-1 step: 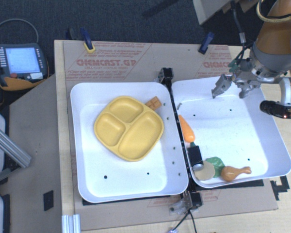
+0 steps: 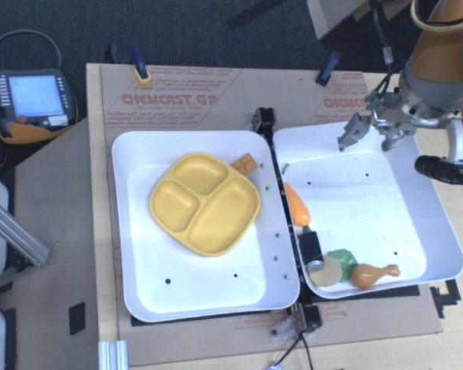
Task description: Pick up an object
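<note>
Dark carpet floor (image 2: pixel 177 14) around cardboard-topped bench (image 2: pixel 216 91)

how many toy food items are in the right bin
4 that I can make out: a carrot along the left wall, and near the front left corner a tan round piece, a green piece behind it, and a drumstick. Others may hide beneath them.

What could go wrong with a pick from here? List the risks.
1. The carrot lies against the right bin's left wall, so the jaws may strike the wall rather than close around it.
2. The drumstick, green piece and black item crowd the near corner; a grasp there could catch two things or nudge them apart.
3. The gripper hangs over the far edge, well away from every object.
</note>
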You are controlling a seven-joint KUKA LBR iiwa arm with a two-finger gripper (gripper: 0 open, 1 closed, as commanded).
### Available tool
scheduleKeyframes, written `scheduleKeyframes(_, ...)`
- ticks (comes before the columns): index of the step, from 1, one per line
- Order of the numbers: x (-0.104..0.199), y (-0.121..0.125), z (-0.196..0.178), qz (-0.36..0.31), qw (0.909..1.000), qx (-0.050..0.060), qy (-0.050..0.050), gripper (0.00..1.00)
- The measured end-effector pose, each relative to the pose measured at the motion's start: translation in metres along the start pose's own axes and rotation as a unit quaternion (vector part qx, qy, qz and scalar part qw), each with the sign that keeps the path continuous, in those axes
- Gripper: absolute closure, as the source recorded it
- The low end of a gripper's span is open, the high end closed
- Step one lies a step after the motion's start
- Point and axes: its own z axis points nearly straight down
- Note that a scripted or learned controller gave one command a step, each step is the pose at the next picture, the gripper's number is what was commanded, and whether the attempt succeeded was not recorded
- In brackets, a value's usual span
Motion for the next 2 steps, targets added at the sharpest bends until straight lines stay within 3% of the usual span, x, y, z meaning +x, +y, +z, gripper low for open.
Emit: scheduleKeyframes(2, 0.008, -0.006, 0.120, 0.000, 1.0000, 0.004, 0.001, 0.00)
